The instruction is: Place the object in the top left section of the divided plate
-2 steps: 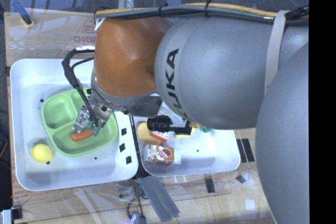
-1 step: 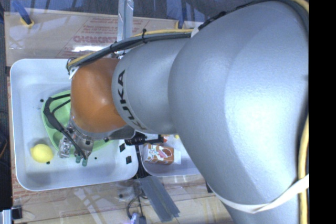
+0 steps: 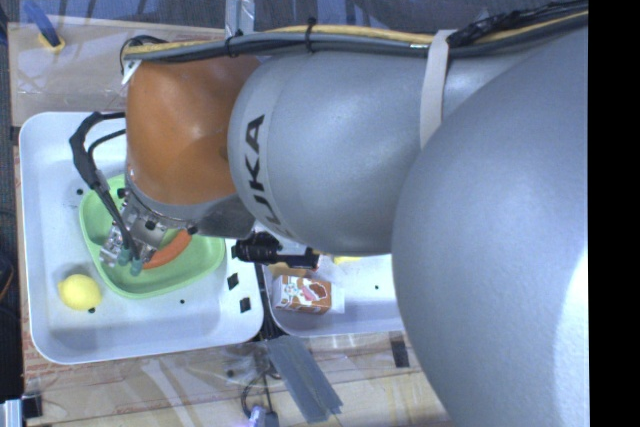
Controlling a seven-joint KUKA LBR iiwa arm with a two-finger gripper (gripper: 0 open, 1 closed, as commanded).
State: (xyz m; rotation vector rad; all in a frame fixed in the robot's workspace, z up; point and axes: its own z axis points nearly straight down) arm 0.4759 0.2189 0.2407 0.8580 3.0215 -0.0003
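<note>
Green divided plate near left bin's middle, tool above

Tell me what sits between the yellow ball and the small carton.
In the camera view, the green divided plate lies between the yellow ball and the small carton, with an orange object on it.

The grey arm with its orange band reaches in from the right and covers most of the 2 white bins. Its gripper is low over the green divided plate in the left bin, beside an orange object on the plate. A yellow ball lies just left of the plate. A small brown-and-white carton lies in the right bin.
</note>
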